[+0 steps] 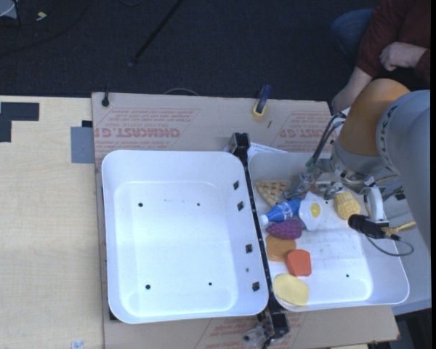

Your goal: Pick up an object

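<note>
My gripper (309,182) hangs over the right bin (363,286); its grip I cannot tell. Cardboard (174,122) lines the bench, dark floor (203,35) beyond.

We look down on a pale wooden bench top (36,224) that fills the left side, with dark grey and black patches (14,116) stuck near its far edge. A sheet of brown cardboard (182,126) with red printed lettering lies on the bench, and a blue and yellow clamp (261,102) grips its far edge. Beyond the bench we see dark carpeted floor (225,35), crossed by thin cables (160,20). At the upper right a person in a dark red sleeve (394,27) sits near the bench, one hand showing. The light is even and soft
</note>
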Tool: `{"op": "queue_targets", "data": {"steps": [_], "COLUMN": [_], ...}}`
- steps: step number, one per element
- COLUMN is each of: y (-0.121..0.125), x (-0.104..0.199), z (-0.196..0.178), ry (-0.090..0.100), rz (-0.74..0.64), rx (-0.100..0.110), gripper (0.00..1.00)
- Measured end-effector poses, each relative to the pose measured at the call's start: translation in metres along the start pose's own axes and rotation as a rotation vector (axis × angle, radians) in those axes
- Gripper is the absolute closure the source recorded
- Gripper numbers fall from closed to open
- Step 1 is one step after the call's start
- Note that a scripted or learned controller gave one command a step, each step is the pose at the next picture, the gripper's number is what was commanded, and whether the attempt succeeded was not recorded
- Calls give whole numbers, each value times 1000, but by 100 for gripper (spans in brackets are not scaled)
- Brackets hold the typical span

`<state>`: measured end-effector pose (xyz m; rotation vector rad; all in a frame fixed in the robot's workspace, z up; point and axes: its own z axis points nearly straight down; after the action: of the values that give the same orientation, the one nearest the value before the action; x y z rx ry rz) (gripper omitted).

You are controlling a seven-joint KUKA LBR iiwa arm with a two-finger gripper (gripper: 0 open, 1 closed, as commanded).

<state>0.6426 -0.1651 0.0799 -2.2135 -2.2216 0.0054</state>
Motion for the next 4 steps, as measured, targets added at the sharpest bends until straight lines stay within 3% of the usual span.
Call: {"op": "queue_targets", "data": {"steps": [1,3,4], "y": [1,1,1], "x": [60,47,47], "z": [-9,-8,-18], "ry": [-8,-2,-1], "rz": [10,5,6], "rx": [-5,-5,-4], "gripper": [0,0,100]}}
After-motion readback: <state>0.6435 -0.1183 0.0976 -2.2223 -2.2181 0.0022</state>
